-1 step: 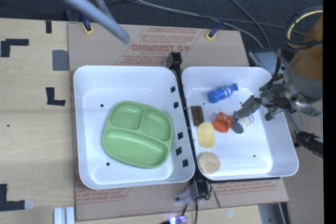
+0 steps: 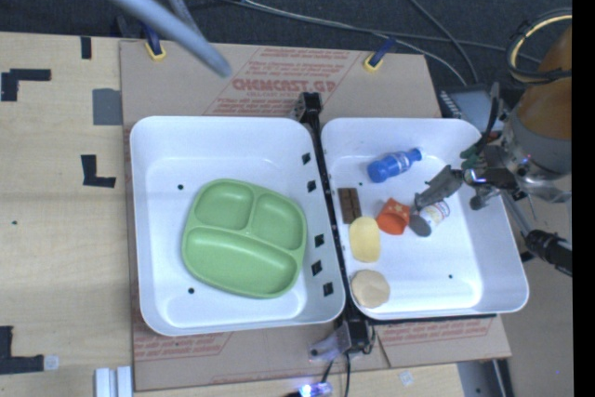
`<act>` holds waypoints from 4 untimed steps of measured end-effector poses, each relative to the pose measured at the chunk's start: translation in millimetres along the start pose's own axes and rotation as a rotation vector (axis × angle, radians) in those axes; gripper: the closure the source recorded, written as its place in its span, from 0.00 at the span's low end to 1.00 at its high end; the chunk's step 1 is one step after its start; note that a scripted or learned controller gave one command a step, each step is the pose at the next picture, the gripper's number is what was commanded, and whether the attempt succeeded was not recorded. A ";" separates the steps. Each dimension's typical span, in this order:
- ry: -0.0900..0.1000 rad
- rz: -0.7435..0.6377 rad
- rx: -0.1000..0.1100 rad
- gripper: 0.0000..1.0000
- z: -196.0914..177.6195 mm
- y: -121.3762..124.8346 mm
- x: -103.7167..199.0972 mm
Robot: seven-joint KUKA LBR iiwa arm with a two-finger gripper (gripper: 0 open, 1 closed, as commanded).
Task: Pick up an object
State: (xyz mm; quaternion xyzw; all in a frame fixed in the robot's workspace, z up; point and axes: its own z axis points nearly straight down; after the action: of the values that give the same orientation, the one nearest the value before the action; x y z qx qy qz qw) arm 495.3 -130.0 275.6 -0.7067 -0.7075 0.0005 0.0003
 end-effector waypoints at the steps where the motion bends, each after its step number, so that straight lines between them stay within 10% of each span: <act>1: 0.001 0.001 0.006 0.00 64.3 0.0 2.8; 3: 0.002 0.001 0.006 0.00 171.9 -0.6 -0.5; 4: 0.002 -0.001 0.002 1.00 159.7 0.5 0.0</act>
State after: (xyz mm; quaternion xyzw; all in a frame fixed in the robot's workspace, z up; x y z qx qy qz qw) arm 495.7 -130.0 115.9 -0.7064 -0.7078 0.0007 0.0017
